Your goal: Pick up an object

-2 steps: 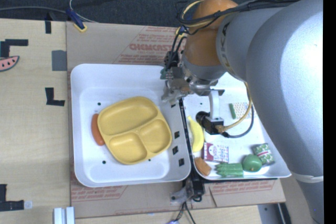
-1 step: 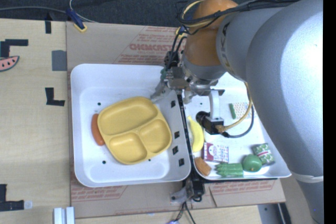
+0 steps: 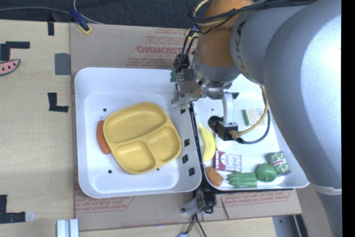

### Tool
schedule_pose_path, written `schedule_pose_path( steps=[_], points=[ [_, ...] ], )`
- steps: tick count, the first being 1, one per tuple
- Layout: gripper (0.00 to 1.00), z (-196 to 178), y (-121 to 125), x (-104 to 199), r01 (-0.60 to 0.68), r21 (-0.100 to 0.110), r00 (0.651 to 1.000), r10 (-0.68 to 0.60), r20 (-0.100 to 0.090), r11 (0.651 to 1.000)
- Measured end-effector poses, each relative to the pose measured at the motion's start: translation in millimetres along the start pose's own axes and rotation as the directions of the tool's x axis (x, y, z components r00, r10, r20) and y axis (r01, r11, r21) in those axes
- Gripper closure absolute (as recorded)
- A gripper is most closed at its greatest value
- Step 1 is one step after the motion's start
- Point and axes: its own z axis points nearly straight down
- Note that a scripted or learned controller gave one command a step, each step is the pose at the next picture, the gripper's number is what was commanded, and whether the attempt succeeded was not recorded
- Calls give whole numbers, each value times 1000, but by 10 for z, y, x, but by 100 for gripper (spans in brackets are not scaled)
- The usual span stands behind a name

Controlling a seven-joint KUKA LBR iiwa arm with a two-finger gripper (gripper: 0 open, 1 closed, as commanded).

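Down to the gripper first, parked right over the twin walls where the left bin and the right bin meet, toward their far end; can't tell whether spread or pressed together. Good open white floor across the left bin's far half, smooth rim all round. Tighter toward the near side: glossy yellow plate, three-sectioned and round-cornered, filling the middle, with an orange sausage-shaped piece tucked against its left edge. Crowded over in the right bin: smooth curved banana hugging the left wall near the gripper, flat red-and-white packet just beside it, then knobbly green pod, round green fruit and small green box bunched near the front rim. Brown printed cardboard beneath both bins.
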Motion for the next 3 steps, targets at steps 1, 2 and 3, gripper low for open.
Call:
schedule_pose_path(
  steps=[1, 2, 3],
  points=[
    [0, 1, 0, -1, 0, 0, 1000, 0, 0, 1000],
    [100, -92, -1, 6, 1, 2, 1000, -1, -1, 1000],
    [100, -183, -2, 11, 2, 3, 1000, -2, -1, 1000]
  ],
)
